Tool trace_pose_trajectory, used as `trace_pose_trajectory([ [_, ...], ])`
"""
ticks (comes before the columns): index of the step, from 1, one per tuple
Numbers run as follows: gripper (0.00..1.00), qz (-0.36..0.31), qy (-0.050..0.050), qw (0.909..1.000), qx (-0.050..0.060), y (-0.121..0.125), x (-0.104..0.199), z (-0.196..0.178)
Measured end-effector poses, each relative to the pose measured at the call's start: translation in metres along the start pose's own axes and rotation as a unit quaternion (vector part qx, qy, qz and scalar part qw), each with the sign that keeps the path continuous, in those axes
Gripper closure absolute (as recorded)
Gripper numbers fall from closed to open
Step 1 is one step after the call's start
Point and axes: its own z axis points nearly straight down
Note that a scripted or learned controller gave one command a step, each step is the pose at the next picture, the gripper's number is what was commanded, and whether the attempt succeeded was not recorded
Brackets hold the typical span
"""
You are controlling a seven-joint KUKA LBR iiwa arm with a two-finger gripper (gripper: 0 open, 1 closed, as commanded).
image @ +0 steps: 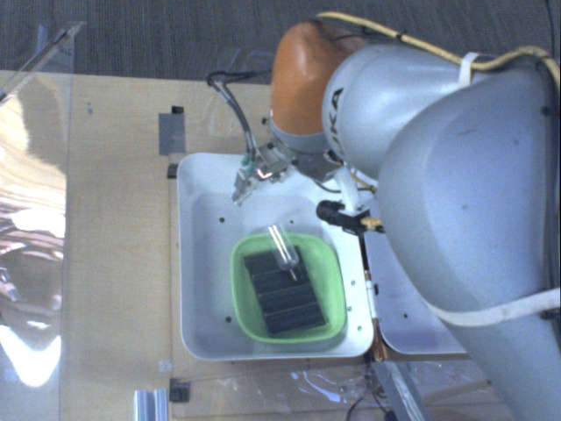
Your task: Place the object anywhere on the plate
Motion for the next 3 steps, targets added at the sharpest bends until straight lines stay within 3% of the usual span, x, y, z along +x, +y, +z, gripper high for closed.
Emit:
trace_pose_trajectory([
  [1,0.00,-0.031,0.001,0.9995,0.001,0.016,0.038,0.042],
  [2,0.00,-0.007,0.000,1.0000,0.000,-0.037,0.024,-0.014],
  [3,0.00,0.032,0.000,0.9995,-0.001,-0.059,0.086,-0.106],
])
